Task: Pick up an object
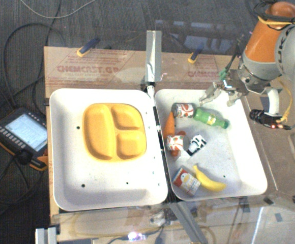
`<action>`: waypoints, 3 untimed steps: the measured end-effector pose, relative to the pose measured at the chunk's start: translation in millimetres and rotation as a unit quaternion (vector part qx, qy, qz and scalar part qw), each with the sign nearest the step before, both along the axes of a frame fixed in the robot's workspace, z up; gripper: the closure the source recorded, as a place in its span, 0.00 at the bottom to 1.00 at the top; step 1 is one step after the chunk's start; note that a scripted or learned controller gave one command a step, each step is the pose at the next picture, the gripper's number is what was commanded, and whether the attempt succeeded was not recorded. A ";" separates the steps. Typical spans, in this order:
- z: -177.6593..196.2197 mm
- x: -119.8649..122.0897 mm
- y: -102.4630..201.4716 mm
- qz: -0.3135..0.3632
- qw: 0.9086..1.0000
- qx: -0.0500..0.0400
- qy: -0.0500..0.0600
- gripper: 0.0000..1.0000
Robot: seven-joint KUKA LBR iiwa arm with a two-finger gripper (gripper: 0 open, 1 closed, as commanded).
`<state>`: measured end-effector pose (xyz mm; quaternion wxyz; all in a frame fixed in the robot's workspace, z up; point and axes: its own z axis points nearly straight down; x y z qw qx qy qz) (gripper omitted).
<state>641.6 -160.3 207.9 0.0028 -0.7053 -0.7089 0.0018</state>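
Nearest the bottom of the frame, the front rim of the right bin (249, 189) runs just below a yellow banana (209, 180) lying at a slant, with a small red-and-white can (186, 181) touching its left end. A little higher, toward the middle of that bin, a second red-and-white can (176, 144) sits just beside a black-and-white object (197, 144) on its right. An orange carrot (169, 125) lies along the bin's left wall, just above that can. Above these, a green bottle (211, 118) lies on its side, pointing toward the lower right, and a tipped can (183, 110) with a red label touches its left end.

The left bin (66, 187) fills the left-centre of the frame and carries a yellow compartment tray (115, 131), which has one long section on its left and two smaller ones on its right.

At the upper right of the right bin, the gripper (222, 93) hangs over the rim area, its two thin fingers spread wide apart with nothing between them. It is near the green bottle and the tipped can but apart from both. The grey arm with its orange band (267, 32) rises behind it into the upper right corner.

Farther back, the table (107, 67) shows a brown board beyond both bins, and a handheld control pendant (21, 133) rests at the left edge of the frame.
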 end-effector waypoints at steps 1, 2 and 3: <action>-116.3 6.3 -22.3 0.073 0.997 0.000 -0.001 0.00; -110.5 5.9 -21.7 0.074 0.997 0.000 0.003 1.00; -16.7 -6.1 33.1 0.117 0.993 0.000 -0.001 1.00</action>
